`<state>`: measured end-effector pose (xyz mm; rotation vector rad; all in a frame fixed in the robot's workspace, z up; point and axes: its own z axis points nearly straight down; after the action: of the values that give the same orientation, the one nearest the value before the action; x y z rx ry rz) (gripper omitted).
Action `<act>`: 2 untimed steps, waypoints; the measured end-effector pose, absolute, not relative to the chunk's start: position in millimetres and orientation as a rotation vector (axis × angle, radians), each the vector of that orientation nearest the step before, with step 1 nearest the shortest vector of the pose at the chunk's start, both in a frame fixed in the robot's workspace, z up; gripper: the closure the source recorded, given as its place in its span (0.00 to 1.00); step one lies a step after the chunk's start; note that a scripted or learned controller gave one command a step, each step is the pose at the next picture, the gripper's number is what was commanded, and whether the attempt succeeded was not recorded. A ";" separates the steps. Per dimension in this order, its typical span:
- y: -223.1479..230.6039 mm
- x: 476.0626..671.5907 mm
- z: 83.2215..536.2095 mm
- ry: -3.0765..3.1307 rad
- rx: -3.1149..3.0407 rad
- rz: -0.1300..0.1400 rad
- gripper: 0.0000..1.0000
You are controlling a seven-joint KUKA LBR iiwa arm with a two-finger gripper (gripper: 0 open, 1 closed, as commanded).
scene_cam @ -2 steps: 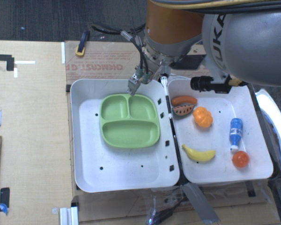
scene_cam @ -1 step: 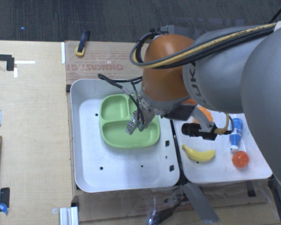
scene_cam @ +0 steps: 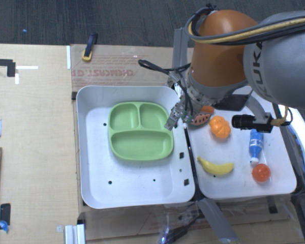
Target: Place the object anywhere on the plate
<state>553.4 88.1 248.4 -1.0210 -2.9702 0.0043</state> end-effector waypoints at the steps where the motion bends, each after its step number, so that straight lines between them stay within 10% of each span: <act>1: 121.0 580.0 251.7 -3.052 -0.744 0.002 1.00; 2: 76.3 523.1 194.4 -3.080 -0.602 0.003 1.00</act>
<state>523.1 76.3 194.4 -0.6024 -3.0799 0.0025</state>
